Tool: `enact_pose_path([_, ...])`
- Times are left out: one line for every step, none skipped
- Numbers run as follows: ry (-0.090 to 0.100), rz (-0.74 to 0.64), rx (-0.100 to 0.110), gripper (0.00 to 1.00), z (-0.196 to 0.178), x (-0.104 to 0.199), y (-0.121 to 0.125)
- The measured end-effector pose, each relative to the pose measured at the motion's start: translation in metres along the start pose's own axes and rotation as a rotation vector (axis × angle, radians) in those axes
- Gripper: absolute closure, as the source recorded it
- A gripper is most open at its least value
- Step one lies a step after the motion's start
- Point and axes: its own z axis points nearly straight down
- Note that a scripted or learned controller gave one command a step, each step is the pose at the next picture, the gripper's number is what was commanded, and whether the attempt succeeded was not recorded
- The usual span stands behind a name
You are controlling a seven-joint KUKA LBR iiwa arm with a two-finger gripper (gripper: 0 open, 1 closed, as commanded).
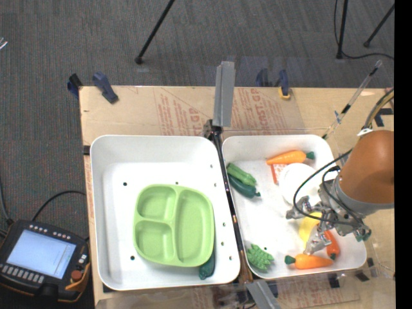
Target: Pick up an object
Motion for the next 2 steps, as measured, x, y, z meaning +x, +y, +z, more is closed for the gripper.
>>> enact_pose_path([0.003, -0.004, -0.004, 1.00, -0.0087, -0.0003, 0.0027])
enact_pose_path([0.004, -0.005, -0.004, 0.00, -0.0084, -0.0002, 0.0027])
